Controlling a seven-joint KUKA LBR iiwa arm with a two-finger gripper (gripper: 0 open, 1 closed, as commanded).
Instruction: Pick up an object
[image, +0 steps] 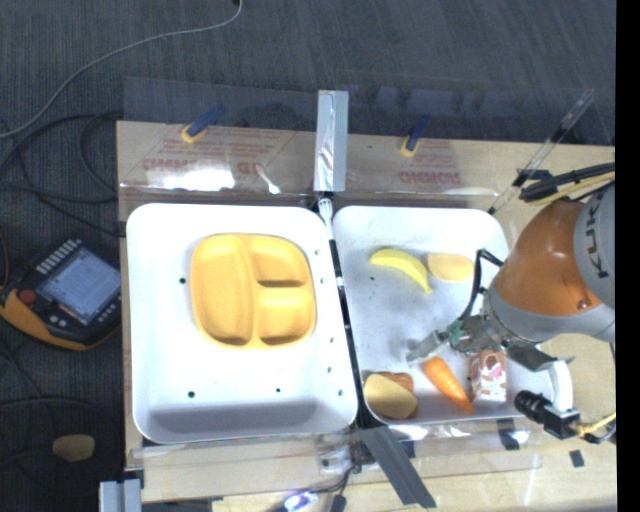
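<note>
The arm reaches into the right bin (350, 300). The pincer (455, 340) sits low, just above the carrot (445, 378); its state cannot be told. A carton (489, 377) lies beside the carrot. Banana (400, 267) lies toward the far wall. The left bin (150, 300) holds a yellow tray (252, 288).

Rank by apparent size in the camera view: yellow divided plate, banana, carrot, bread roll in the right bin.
1. yellow divided plate, clearly largest.
2. banana.
3. bread roll and carrot: they look about alike, so I leave them unranked.
</note>
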